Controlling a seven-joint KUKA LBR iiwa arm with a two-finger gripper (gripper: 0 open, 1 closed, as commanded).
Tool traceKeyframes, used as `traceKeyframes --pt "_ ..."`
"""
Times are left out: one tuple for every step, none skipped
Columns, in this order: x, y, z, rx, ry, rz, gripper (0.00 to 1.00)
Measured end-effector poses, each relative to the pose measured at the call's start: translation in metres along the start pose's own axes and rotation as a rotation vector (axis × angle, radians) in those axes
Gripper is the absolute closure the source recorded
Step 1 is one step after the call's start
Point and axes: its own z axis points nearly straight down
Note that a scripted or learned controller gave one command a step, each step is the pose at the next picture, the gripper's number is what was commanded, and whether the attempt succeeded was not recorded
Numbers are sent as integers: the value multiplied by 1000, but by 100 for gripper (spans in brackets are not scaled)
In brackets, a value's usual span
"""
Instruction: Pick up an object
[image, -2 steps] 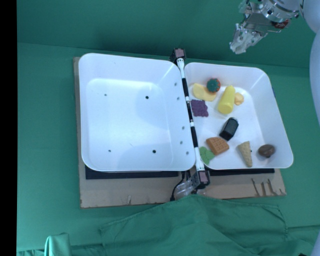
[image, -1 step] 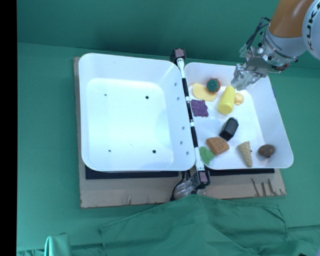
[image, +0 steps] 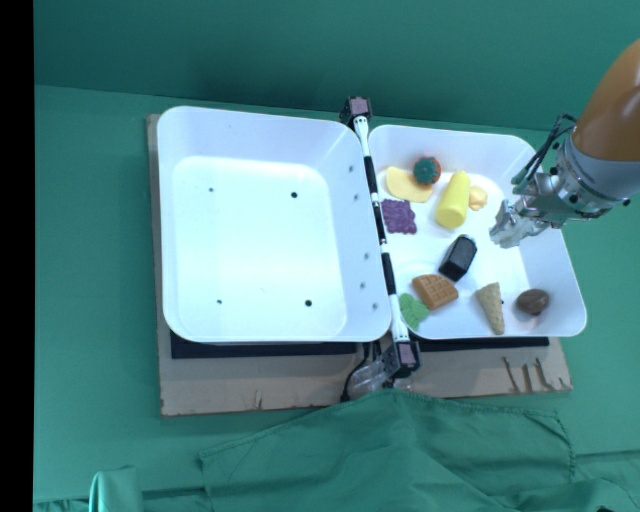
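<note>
The right bin (image: 548, 268) holds several small toys: a yellow cylinder (image: 452, 198), a black block (image: 459, 256), a purple grape cluster (image: 398, 215), a waffle (image: 435, 291), an ice cream cone (image: 491, 306), a brown lump (image: 532, 301), a green leafy piece (image: 412, 309), and a red-green piece (image: 427, 170) on a yellow slice (image: 404, 184). My gripper (image: 507, 230) hangs over the right part of this bin, to the right of the black block and the yellow cylinder. I see nothing between its fingers.
The left bin (image: 260, 230) lies beside the right one, split off by a white rail with black clamps (image: 372, 200). Both bins rest on a cardboard sheet (image: 250, 395) over green cloth. Folded cloth (image: 400, 455) bunches up at the front.
</note>
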Motion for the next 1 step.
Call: traceKeyframes --pt "-1 96 40 -11 -3 -11 100"
